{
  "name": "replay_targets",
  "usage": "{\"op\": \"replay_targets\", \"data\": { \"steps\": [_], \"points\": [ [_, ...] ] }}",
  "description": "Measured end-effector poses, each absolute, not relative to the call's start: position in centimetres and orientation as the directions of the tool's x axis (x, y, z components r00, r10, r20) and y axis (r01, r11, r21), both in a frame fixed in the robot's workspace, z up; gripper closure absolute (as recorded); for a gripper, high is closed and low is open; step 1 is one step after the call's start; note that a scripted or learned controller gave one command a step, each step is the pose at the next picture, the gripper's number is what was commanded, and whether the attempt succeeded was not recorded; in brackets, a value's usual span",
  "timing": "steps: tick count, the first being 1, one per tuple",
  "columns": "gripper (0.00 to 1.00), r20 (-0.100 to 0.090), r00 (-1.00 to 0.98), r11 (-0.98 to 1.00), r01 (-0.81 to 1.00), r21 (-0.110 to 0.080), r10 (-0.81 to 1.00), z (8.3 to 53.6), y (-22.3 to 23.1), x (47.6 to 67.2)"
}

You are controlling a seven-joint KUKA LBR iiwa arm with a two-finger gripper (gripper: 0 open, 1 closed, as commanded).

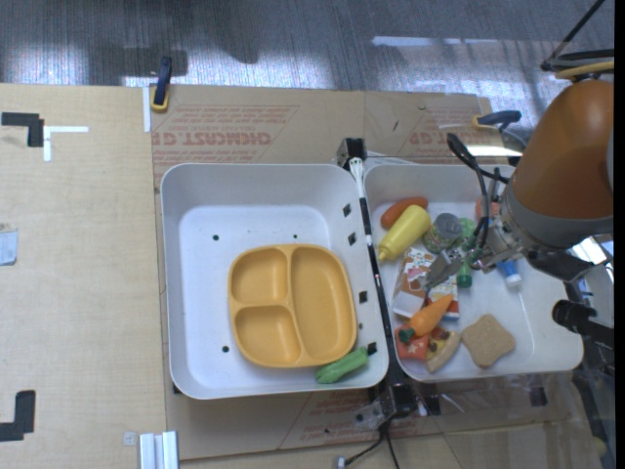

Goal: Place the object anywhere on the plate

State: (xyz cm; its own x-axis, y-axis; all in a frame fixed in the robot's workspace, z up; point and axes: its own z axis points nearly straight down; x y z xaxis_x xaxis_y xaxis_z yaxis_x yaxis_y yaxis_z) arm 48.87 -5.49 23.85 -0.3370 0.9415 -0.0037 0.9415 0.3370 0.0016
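A yellow three-compartment plate (291,304) lies in the left white bin (195,213), with nothing on it. A green pod-shaped toy (342,366) rests just off the plate's lower right rim. My gripper (442,268) hangs low over the middle of the right bin (547,355), above a pile of toy food. Right under it are a printed packet (417,268) and an orange carrot (430,315). A yellow bottle (404,231) and a red-orange sausage (402,208) lie at the back left of that bin. I see nothing lifted out of the pile.
A slice of bread (487,341) and a pizza-like piece (428,346) sit at the right bin's front. A grey can (446,227) and a small blue item (511,278) lie beside the gripper. The wall between the bins (368,262) separates the pile from the plate.
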Motion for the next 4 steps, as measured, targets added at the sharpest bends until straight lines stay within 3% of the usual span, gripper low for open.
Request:
{"op": "replay_targets", "data": {
  "steps": [4],
  "points": [
    [0.0, -0.004, -0.337, 0.337, 0.941, 0.002, 0.941, 23.85, -5.49, 48.87]
  ]
}}
